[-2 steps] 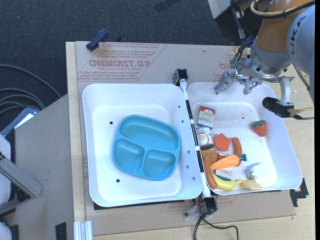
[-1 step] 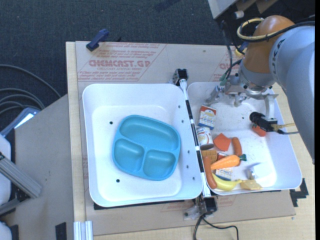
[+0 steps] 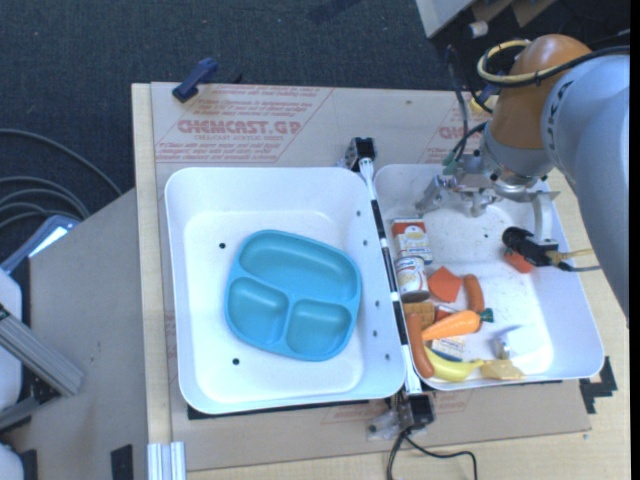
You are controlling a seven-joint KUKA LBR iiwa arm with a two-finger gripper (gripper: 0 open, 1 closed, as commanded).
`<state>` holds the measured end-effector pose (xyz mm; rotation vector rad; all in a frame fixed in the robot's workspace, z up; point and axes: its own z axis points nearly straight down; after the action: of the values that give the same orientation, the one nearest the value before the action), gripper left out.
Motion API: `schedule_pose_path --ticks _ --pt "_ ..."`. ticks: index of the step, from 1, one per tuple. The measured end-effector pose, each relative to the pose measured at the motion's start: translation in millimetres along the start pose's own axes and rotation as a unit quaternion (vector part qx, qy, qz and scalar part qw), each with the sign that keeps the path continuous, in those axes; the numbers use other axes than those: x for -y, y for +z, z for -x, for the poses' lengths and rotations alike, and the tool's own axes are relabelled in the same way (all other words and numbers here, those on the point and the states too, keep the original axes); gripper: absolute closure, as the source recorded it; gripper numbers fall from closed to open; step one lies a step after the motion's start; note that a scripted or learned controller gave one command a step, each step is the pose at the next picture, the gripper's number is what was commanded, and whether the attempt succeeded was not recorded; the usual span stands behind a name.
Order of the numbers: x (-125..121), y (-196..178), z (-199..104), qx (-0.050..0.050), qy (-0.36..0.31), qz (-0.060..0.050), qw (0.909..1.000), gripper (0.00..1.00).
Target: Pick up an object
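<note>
Overhead, gripper (image 3: 470, 190) hung at right bin's (image 3: 575, 353) far end, grip state not discernible, well apart from carrot (image 3: 452, 325), banana (image 3: 447, 367) and can (image 3: 410, 274) crowded against divider, likely staging a descent; blue tray (image 3: 292, 295) filled left bin (image 3: 190, 268).

Bright even light, slightly soft focus

From my feed, dark blue-grey carpet (image 3: 150, 18) covers the floor around the bench; black cables (image 3: 40, 183) loop at the left; a pale board (image 3: 250, 123) with red lettering tops the bench; lighting seems even, perhaps overhead.
</note>
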<state>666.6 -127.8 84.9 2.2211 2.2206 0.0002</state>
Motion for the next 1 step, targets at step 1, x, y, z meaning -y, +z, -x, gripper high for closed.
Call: schedule_pose_path --ticks 1 --pt "-0.6 -10.4 -0.4 0.0 0.0 0.001 1.0 1.0"
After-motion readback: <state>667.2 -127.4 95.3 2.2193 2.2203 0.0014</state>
